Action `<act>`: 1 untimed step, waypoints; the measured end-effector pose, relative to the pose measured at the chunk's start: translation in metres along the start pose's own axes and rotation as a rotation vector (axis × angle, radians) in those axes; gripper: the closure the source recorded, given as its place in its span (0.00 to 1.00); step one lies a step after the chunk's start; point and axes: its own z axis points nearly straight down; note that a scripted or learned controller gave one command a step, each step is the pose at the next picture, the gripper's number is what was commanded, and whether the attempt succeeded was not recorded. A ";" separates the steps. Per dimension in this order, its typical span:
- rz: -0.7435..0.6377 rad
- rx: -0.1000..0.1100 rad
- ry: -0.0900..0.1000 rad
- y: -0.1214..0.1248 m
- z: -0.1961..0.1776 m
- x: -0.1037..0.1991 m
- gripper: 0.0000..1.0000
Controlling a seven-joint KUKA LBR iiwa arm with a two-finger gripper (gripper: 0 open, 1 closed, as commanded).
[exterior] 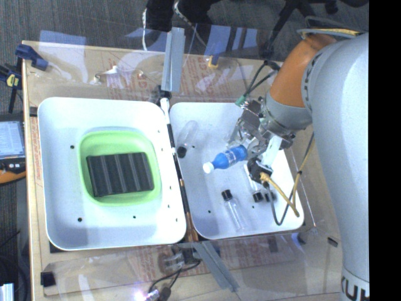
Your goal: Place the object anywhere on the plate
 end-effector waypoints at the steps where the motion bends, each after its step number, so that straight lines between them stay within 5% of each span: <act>1: 0.000 0.000 0.000 0.000 0.000 0.000 0.00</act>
